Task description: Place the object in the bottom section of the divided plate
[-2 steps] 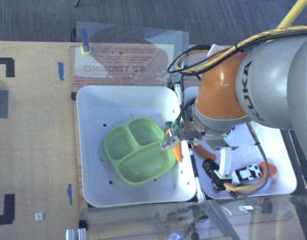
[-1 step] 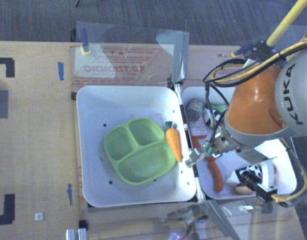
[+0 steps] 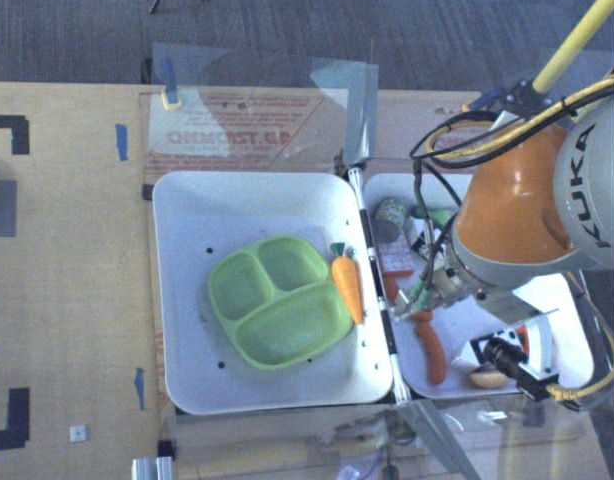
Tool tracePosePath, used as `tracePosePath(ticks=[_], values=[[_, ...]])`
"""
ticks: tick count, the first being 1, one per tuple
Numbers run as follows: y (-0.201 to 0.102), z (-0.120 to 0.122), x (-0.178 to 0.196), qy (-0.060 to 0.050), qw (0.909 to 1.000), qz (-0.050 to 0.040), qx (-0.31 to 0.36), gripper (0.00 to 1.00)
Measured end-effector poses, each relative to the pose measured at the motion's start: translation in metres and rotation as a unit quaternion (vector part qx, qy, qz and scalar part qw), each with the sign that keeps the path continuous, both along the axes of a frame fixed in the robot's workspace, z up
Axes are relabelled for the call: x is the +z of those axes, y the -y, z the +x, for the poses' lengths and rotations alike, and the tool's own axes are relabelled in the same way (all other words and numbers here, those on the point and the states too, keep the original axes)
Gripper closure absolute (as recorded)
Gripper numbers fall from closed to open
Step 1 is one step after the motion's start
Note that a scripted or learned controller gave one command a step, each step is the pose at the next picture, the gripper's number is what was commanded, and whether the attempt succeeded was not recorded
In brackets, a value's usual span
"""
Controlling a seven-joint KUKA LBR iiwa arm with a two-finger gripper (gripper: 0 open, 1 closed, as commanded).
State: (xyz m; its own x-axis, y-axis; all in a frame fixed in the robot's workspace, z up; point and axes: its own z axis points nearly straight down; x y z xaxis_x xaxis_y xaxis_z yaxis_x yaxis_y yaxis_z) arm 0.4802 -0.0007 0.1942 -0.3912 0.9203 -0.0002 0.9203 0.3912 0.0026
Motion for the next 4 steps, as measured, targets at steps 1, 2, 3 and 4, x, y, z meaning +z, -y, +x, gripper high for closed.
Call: tracePosePath(ticks=[1,2,3,4], values=[[0.038,0.02,0.038,0.0,0.9998,-0.0006,0.018,1.0],[0.005,0.009,0.123,0.0,0.9985,-0.0006,0.056,1.0],[0.082,0.012,0.204,0.001,0.995,-0.0014,0.1,1.0],[0.074,0.018,0.18,-0.001,0.9989,-0.0006,-0.047,1.0]])
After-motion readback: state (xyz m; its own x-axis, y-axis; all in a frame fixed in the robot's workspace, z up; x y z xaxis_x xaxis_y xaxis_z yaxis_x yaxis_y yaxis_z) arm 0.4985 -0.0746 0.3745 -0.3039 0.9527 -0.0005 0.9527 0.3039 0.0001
